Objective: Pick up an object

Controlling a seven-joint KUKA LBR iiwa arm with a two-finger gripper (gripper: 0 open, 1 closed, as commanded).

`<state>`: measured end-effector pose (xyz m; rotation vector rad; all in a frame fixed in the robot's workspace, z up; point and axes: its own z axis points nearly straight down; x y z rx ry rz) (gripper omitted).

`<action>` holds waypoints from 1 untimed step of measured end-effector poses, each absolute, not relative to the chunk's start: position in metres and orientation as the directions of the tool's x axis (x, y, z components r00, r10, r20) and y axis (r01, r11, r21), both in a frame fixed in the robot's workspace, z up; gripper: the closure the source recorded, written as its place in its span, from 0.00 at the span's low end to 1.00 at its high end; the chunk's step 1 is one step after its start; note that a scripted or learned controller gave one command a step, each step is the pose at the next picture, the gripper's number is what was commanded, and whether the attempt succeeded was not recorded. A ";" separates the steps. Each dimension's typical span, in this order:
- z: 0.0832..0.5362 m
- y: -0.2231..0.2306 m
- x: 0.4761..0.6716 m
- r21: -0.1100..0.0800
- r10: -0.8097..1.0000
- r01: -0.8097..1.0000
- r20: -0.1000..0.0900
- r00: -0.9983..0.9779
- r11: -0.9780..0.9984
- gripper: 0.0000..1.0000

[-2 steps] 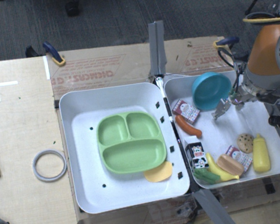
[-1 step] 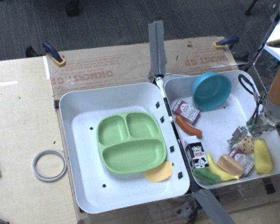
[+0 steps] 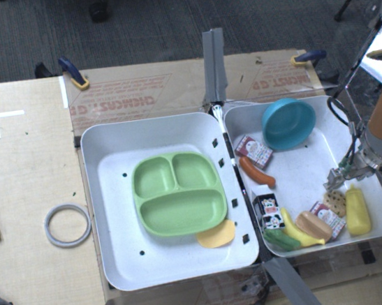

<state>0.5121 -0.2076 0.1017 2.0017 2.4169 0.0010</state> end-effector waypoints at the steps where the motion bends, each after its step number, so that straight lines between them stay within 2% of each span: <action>1: 0.102 -0.208 0.512 0.003 0.983 0.983 -0.002 -0.186 0.186 0.00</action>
